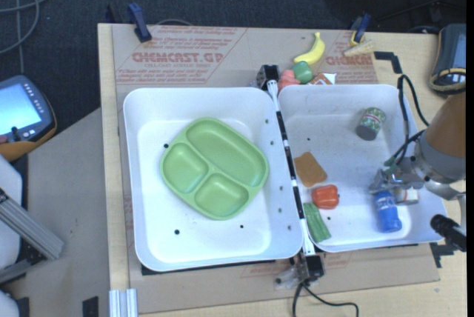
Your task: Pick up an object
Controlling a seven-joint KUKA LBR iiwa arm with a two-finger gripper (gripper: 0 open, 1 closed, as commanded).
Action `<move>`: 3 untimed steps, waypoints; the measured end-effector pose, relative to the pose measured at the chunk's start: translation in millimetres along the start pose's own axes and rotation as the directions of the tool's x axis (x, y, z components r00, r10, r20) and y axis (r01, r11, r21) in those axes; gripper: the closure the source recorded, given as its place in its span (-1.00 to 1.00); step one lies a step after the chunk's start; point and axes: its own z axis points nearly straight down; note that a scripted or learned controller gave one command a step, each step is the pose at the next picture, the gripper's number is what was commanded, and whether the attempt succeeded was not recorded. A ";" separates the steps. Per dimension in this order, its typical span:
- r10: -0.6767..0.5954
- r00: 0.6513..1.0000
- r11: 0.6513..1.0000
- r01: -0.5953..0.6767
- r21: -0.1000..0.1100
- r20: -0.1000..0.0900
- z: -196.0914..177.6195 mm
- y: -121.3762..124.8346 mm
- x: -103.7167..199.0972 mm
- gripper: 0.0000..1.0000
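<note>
The metal pincer [391, 184], its opening unclear from above, hangs directly over the small blue plastic bottle [387, 212] lying near the right white bin's [348, 238] front corner, apparently lined up to grasp it.

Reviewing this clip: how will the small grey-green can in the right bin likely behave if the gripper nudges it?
The can looks cylindrical and tilted on its side, so it would probably roll. It lies apart from the other items, so nothing would likely stop it before the bin wall.
</note>
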 end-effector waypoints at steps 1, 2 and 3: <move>-0.011 1.000 1.000 0.011 0.008 -0.022 1.6 54.4 -6.7 -1.00; -0.002 1.000 1.000 0.002 -0.002 0.004 -0.3 43.8 2.8 -1.00; -0.008 1.000 1.000 0.008 -0.003 -0.015 -0.9 11.1 -7.4 -1.00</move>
